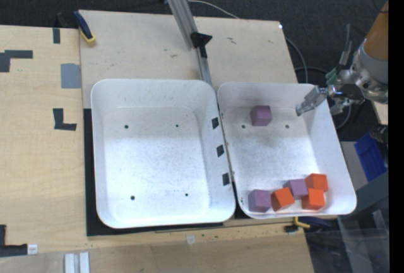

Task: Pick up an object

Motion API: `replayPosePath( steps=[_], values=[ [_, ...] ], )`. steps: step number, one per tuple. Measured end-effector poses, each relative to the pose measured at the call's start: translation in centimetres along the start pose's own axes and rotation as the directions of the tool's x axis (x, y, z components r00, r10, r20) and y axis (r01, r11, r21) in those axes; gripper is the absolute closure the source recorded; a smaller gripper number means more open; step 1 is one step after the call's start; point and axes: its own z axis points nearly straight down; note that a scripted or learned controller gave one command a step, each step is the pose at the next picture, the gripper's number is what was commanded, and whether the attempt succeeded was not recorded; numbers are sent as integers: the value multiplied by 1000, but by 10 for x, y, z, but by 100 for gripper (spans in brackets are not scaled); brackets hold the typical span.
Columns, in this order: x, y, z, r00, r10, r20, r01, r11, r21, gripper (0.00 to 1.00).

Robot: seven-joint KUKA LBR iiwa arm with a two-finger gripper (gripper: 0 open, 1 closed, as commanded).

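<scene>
The right bin [278,155] holds a lone purple cube [261,115] near its back. At its front right corner sits a cluster: a purple cube [259,200], an orange cube [283,198], another purple cube [297,188] and two orange cubes [317,182] [313,200]. My gripper [323,104] hovers over the bin's back right rim, open, with nothing between its fingers. It is to the right of the lone purple cube and well apart from it.
The left bin [158,151] lies beside the right one. A slanted metal rail [180,6] reaches down to the gap between the bins. A blue and yellow clamp [84,26] lies at the back left. Cables hang at the right.
</scene>
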Motion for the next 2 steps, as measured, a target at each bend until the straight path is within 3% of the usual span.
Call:
replayPosePath(
  steps=[1, 2],
  values=[
    [30, 38, 151, 1000, 0, -1, 0, 1000, 8, 0],
    [59, 106, 152, 1000, -3, -1, 3, 1000, -2, 0]
  ],
)
